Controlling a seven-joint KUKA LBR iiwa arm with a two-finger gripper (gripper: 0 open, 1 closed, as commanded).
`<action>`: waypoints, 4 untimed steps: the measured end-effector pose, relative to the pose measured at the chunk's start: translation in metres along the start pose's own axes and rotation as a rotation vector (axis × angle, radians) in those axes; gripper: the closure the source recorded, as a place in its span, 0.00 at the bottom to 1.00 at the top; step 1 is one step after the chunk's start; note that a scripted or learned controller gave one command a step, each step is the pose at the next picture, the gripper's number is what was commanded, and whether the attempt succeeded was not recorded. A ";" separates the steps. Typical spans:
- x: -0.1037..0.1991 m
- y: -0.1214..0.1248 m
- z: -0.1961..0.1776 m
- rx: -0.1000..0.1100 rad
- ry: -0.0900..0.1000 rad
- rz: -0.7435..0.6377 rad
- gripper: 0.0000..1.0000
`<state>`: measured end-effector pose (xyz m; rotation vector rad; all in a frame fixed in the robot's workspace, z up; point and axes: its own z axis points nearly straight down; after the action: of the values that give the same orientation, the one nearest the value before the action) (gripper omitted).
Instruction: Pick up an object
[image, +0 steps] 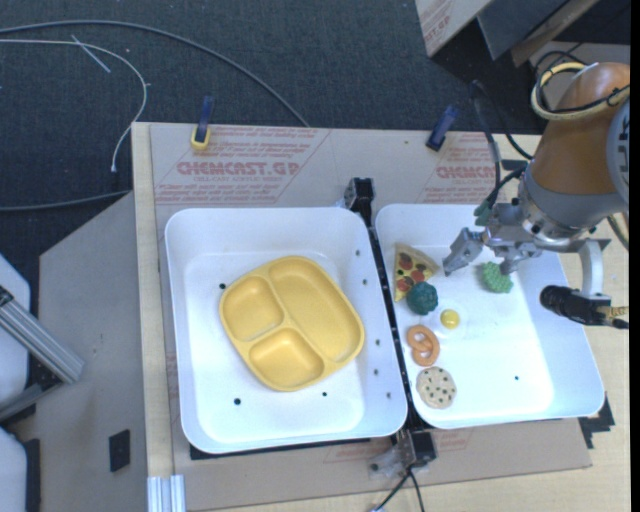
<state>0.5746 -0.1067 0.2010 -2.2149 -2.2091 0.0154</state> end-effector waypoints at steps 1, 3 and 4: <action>0.000 0.003 -0.008 -0.015 -0.001 -0.003 0.00; 0.001 0.003 0.088 -0.022 0.003 -0.002 0.00; 0.001 0.008 0.089 -0.035 -0.001 -0.003 0.00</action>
<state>0.5809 -0.1051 0.1120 -2.2296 -2.2306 -0.0221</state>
